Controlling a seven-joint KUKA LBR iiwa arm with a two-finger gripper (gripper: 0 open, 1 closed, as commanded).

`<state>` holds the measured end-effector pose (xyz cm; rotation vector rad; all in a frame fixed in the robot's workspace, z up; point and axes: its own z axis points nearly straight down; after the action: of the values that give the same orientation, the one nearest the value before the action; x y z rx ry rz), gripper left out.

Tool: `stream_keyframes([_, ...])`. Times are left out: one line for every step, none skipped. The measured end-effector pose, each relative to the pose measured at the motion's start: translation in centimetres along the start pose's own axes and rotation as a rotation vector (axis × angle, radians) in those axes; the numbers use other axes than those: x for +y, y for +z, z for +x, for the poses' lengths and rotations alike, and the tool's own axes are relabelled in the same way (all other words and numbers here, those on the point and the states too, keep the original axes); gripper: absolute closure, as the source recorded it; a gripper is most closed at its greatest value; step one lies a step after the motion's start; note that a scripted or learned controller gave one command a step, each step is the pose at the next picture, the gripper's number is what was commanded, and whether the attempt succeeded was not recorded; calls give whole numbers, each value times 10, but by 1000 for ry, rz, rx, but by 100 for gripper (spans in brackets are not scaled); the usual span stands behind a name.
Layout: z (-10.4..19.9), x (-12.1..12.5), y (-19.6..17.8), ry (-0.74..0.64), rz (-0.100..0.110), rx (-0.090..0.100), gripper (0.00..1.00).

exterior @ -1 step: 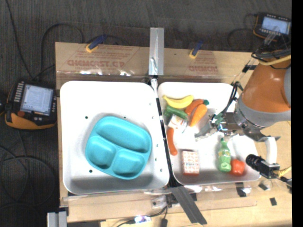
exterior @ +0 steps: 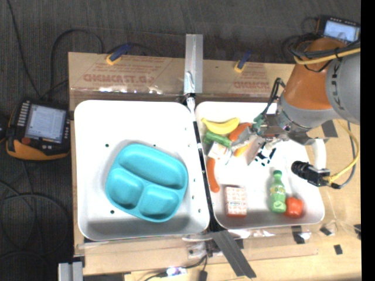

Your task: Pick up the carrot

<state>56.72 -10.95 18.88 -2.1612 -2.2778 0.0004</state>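
One carrot (exterior: 211,175) lies by box (exterior: 235,201); banana (exterior: 220,124) beyond.

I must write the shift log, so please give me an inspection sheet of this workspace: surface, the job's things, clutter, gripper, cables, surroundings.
Surface: bench with two white bins; the left bin holds a blue divided tray, the right bin holds the food items.
Job's things: carrot lies near the right bin's left wall, not between any fingers.
Clutter: banana, green bottle, small carton, red item and a mixed pile under the gripper.
Gripper: gripper low over the pile, right of the carrot; finger state cannot be told.
Cables: yellow cable at the right; black cables on the floor.
Surroundings: handheld screen unit left of the bench; dark carpet.
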Motion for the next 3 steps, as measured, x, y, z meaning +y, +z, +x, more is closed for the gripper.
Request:
stream_keyframes([-36, 37, 66, -26, -33, -13, 0])
stream_keyframes([-56, 90, 101, -164, -7, -7, 0])
stream_keyframes([-76, 52, 96, -13, -2, -1, 0])
